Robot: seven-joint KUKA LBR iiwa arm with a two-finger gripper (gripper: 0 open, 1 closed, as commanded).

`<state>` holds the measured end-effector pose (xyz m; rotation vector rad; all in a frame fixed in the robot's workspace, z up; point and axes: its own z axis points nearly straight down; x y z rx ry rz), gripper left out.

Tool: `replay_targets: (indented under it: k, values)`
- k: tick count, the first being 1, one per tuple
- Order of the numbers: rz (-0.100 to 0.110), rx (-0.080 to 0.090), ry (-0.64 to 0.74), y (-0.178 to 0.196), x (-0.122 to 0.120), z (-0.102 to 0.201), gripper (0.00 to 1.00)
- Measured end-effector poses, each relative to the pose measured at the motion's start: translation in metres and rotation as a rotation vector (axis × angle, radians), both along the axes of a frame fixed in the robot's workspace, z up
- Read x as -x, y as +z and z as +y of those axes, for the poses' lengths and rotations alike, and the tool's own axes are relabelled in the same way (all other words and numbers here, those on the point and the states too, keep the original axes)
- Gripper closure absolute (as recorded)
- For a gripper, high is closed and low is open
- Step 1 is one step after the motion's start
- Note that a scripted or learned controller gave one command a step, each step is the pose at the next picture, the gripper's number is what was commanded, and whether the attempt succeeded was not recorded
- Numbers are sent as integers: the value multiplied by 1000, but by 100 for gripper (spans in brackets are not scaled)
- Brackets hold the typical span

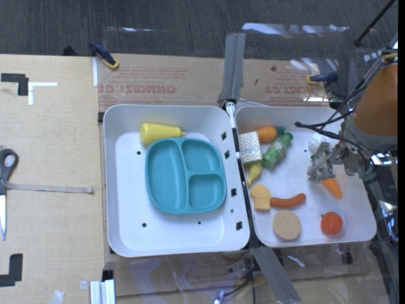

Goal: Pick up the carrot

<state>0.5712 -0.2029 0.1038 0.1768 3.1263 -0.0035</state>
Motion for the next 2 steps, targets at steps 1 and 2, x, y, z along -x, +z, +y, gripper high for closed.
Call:
replay_targets:
  k: [1, 2]
  values:
    - [0, 0, 0, 0, 0, 0, 0]
    - [-6, 2, 3, 11, -2, 0, 100]
